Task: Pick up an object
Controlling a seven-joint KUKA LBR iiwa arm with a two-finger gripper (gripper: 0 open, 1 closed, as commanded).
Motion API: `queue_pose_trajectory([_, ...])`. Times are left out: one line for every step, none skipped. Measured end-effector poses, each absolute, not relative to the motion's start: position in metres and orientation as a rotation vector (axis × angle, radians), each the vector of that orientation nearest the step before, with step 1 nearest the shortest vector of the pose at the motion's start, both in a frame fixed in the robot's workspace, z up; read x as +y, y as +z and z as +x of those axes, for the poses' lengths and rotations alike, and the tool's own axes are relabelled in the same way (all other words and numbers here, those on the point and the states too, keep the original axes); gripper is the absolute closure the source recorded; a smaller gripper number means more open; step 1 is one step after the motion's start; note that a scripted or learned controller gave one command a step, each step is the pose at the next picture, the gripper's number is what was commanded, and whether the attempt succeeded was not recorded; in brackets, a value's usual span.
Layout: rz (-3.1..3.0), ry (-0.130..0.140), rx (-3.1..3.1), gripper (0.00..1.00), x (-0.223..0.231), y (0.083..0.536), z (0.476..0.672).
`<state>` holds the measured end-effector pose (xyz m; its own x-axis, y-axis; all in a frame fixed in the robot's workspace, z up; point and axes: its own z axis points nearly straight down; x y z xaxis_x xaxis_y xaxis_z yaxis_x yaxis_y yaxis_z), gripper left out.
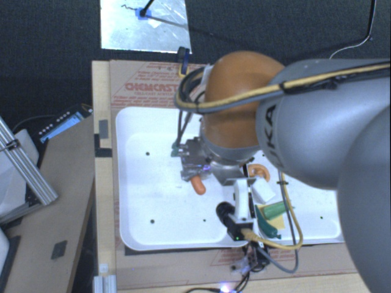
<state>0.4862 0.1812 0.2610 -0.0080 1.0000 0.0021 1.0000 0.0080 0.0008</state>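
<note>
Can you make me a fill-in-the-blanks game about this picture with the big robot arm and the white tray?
1. The small carrot-shaped toy lying on the shallow white bin is coloured ____.
2. The band above the wrist of the grey robot arm is coloured ____.
3. The stubby cylinder near the yellow block is coloured ____.

Missing words: orange; orange; green

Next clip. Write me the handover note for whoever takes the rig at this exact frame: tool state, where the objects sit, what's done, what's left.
Tool: low over the left white bin; arm hides its tip, grip unconfirmed.
Objects: small orange carrot-shaped piece on the bin floor just below the tool. Orange ring-shaped piece, white block, green cylinder and yellow piece cluster further right, partly behind the arm.
Done: approach to the left bin.
Left: no lift visible; pick still to be confirmed.
</note>
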Motion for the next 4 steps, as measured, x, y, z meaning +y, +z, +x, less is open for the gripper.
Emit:
queue_pose_trajectory([-2.213, -0.011, -2.232, 1.0, 0.22, 0.326, 0.487])
queue_pose_trajectory([-2.218, -0.03, -2.233, 1.0, 0.234, 0.477, 0.506])
queue_pose_trajectory([-2.224, -0.006, -2.223, 1.0, 0.233, 0.48, 0.56])
queue_pose_trajectory([-2.224, -0.006, -2.223, 1.0, 0.234, 0.483, 0.619])
